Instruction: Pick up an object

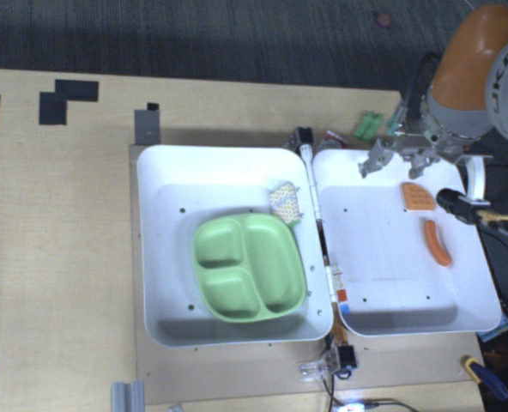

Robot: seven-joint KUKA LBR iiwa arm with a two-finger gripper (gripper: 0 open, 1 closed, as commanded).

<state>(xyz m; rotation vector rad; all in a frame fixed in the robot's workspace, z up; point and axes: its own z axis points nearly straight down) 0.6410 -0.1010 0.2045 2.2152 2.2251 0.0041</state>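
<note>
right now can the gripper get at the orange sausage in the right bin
Probably yes: the sausage lies alone on the right bin's floor, apart from the orange block, with the gripper hovering near the bin's far edge.

Even, fairly bright light is falling from overhead, washing the two white bins [237,166] pale. Soft shadows are pooling along their near walls and under the green divided plate [250,267]. The whole frame is looking slightly soft and grainy, the dark floor [194,15] staying dim.

Right bin [383,264] mostly open floor, orange block [418,197] and sausage [437,242] crowding three o'clock, left bin [164,230] largely taken by green divided plate [248,266], patterned scrap [285,201] at one o'clock
</note>
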